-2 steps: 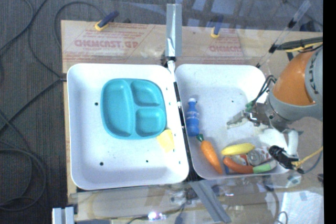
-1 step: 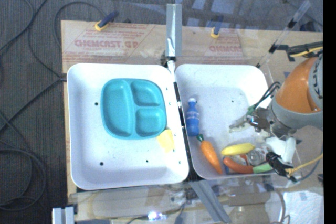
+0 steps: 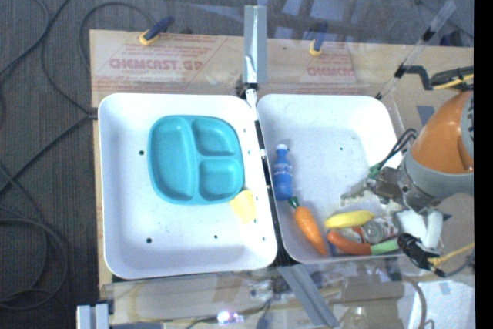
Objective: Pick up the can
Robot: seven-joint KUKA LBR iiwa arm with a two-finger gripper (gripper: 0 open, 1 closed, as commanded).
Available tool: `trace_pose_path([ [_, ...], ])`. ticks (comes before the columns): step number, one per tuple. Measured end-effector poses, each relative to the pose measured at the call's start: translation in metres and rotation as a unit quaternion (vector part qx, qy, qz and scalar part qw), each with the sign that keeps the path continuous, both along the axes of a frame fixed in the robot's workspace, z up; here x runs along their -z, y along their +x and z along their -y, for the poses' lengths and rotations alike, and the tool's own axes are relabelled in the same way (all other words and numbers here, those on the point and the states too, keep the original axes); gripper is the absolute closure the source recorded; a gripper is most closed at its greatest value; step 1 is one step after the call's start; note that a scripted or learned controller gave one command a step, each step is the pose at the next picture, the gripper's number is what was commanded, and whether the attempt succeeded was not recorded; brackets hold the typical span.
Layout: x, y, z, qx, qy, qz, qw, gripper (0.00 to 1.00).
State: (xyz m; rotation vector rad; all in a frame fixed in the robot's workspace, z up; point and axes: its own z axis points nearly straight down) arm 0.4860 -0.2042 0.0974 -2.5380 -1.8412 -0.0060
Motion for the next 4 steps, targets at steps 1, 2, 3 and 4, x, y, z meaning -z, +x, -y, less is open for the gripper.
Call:
trace_pose_path([
  [1, -0.007, -0.001, 0.001, 0.0, -0.0012, -0.001, 1.0, 1.0],
  [2, -0.034, -0.002, 0.003, -0.078, -0.0043, -0.001, 0.9969, 1.0],
  [3, -0.021, 0.062, 0.014, -0.07, -0.0038, -0.001, 0.9976, 1.0],
  [4, -0.042, 0.039, 0.014, -0.095, -0.0051, 0.0, 0.9954, 1.0],
])
